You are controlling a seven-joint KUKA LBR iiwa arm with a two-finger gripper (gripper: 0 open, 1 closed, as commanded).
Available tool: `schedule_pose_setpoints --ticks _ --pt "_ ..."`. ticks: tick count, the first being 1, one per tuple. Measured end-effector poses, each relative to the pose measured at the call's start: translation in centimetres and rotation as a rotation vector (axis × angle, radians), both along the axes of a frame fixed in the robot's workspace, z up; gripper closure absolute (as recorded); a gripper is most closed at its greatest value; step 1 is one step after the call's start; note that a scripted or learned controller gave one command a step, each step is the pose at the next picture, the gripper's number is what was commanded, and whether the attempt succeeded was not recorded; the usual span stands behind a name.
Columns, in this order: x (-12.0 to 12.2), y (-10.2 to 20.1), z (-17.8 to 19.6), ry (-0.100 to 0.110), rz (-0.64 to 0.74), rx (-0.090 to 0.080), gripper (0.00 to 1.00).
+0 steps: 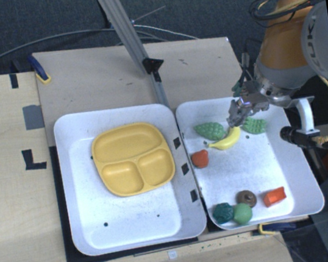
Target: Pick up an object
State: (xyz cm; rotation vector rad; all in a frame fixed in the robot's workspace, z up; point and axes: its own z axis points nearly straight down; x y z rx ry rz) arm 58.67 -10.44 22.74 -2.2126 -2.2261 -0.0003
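Yellow banana (227,139) lies near the far edge of the right bin (293,165), between 2 green leafy pieces (209,130). Directly above its upper end the gripper (236,116) hangs; how wide it stands, I cannot tell.

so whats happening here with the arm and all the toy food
The robot arm's hand is low over the right bin, at the upper end of a yellow banana lying between two green leafy pieces. Nothing looks lifted. Also in that bin are a small red piece, a brown ring, an orange block and two green items. The left bin holds a yellow divided plate.
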Motion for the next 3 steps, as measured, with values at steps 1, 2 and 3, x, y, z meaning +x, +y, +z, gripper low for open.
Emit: schedule_pose_setpoints --ticks 1,2,3 --pt "-2.0 5.1 -1.1 0.003 0.000 -0.001 1.00" --pt "-4.3 10.0 0.3 0.001 0.001 0.000 1.00" --pt "-6.8 15.0 -0.9 0.003 0.000 -0.001 1.00"
